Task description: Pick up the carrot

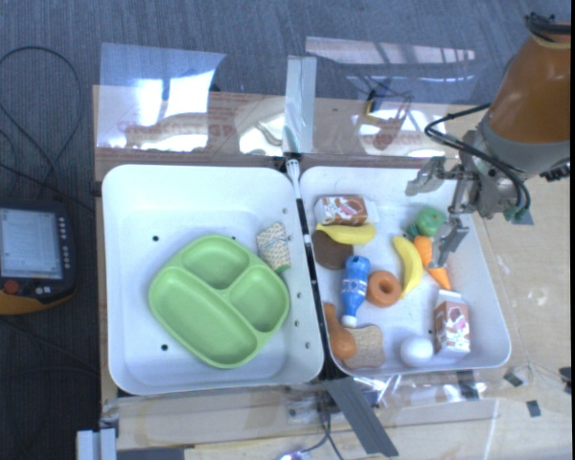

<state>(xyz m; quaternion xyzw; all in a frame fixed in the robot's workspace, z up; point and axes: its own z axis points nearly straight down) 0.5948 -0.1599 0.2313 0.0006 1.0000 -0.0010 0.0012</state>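
carrot (431,262): lying in the right bin (487,290), right-centre, orange w/ green top (427,222) pointing far; just right of the banana (408,262), far of the juice carton (451,322).
gripper (450,241): hanging over the right bin's far-right part, tip sitting right at the carrot's upper end, looking to be touching or nearly.
jaws: can't tell apart vs together; fingers are reading as one dark shape from this angle.
grasp: nothing showing the carrot betw. fingers; it's looking flat on the bin floor, not lifted.
progress: judging it as approach/descent done-ish, grip + lift still to come.
left to do: closing on the carrot, raising it clear of banana and carton.
neighbours: donut (384,287), blue bottle (355,284), egg (416,351) sitting nearer/left, not crowding the pick.
left bin (134,199): holding the green divided plate (220,300), not involved.
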